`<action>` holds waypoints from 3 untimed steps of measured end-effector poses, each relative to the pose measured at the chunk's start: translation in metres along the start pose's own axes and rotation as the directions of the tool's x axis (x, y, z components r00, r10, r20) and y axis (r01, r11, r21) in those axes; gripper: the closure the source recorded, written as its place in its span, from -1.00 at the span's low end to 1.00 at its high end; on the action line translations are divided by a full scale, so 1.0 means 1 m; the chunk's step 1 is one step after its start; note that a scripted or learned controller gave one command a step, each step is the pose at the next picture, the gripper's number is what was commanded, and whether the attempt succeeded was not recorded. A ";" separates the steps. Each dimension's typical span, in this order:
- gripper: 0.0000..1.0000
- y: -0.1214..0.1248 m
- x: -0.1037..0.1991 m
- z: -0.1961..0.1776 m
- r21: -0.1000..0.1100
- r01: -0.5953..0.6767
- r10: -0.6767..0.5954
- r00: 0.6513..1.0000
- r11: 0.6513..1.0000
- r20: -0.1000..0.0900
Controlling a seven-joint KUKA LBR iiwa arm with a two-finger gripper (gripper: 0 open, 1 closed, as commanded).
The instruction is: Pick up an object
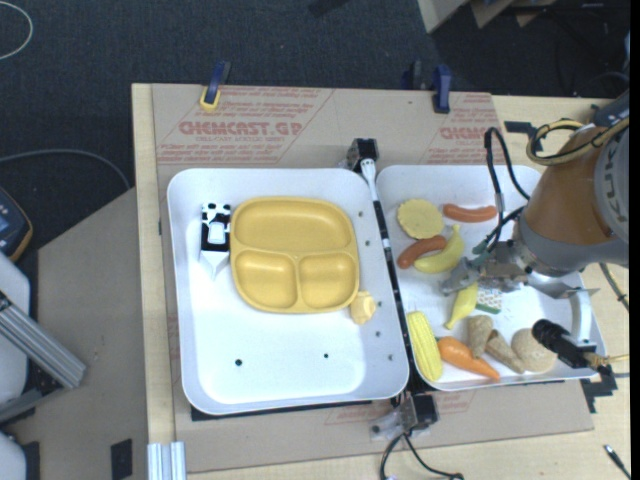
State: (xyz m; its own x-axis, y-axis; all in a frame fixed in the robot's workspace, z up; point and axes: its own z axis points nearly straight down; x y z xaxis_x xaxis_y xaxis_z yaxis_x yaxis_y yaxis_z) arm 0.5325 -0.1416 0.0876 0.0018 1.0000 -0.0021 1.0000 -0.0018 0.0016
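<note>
Corn cob (424, 344) lies beside low-reaching arm (565, 218).

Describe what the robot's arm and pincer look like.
The arm is grey with a broad orange band above the wrist. Black cables loop beside it near the top. The pincer is a small grey metal assembly at the arm's tip, over the right bin.

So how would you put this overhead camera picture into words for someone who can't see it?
A grey robot arm reaches from the right into the right white bin, its gripper low among toy foods: sausages, a banana, corn, a carrot. The left bin holds a yellow divided plate.
</note>
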 end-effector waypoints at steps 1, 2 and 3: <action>1.00 0.004 0.000 -0.014 -0.014 0.000 0.000 1.000 1.000 0.002; 1.00 0.012 -0.002 -0.060 -0.005 0.003 -0.003 1.000 1.000 0.000; 1.00 0.010 0.000 -0.123 -0.006 0.003 -0.003 1.000 1.000 0.001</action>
State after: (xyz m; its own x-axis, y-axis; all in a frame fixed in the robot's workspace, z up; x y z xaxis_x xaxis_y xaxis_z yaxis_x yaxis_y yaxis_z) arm 0.5421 -0.1416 0.2109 -0.0011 1.0000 -0.0026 1.0000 0.0011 0.0081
